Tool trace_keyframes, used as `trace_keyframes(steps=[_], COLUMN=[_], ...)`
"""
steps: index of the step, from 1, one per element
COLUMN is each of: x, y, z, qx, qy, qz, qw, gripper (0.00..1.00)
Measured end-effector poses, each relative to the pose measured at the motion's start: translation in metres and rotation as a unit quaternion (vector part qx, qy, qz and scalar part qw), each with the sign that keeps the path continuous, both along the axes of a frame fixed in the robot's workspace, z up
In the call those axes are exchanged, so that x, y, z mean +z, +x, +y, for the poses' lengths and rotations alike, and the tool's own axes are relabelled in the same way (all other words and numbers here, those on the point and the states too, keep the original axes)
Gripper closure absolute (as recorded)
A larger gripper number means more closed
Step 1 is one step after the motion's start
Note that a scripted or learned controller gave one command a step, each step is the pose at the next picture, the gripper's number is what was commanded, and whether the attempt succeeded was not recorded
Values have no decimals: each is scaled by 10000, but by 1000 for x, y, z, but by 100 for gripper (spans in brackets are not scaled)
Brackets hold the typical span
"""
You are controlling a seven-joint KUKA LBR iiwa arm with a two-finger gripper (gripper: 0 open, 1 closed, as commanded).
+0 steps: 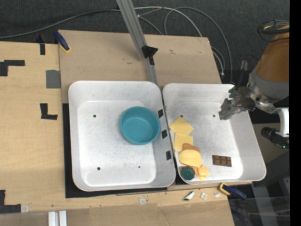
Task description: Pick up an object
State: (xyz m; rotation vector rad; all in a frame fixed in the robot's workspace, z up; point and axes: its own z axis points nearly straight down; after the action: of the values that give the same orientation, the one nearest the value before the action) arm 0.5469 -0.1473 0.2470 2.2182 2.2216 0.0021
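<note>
Your claw (225, 111) hangs over the right bin (207, 98) near its far right edge; you cannot tell its state. The yellow pieces (181, 126) lie by that bin's left wall, well apart from it.

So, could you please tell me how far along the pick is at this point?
Nothing looks picked yet. The gripper is over the right bin, near its right edge, apart from the yellow pieces and brown chocolate bar. The blue bowl sits in the left bin. Reaching, grasping and lifting remain.

A blue bowl (139, 125) sits in the left bin (84, 102); the hand (227, 108) hovers over the right bin (202, 98), seemingly empty.
</note>
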Motion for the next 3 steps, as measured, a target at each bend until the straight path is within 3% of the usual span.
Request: trace_keyframes(steps=[1, 3], x=[-14, -5], y=[1, 14], z=[55, 158], qx=[22, 29], qy=[10, 12], qz=[22, 18], qw=[10000, 10000], gripper=[100, 100])
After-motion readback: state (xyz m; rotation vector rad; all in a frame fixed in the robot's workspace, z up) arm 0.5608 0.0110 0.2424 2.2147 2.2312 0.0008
